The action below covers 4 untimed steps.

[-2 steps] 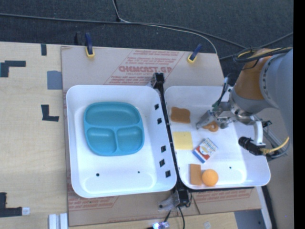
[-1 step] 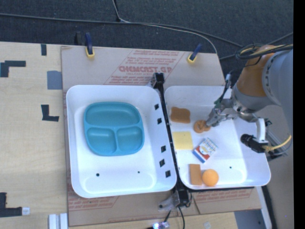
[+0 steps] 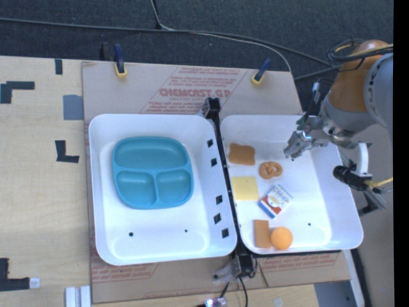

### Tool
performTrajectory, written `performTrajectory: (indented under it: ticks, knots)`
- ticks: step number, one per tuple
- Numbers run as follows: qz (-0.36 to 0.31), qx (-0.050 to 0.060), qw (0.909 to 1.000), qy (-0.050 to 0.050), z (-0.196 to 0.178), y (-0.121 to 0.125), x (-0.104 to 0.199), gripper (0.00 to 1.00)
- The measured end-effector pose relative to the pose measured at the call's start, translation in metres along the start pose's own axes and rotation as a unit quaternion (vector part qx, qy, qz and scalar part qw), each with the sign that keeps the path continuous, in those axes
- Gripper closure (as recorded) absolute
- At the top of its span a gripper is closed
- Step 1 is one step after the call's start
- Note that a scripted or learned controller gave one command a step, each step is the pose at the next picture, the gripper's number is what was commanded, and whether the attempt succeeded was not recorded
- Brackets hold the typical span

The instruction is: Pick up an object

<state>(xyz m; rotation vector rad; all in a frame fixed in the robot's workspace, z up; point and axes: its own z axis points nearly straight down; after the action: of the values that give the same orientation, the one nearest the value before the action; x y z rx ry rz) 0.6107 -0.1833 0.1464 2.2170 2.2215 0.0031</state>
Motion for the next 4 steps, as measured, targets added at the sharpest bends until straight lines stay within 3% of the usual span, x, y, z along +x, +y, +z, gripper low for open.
performTrajectory:
  ticks: [2, 4]
  knots:
    - [0.000, 0.000, 1.0000, 0.000, -0.089, -0.007, 0.003, 1.00]
    - [-0.002, 0.003, 1.0000, 0.001, -0.083, -0.022, 0.109, 1.00]
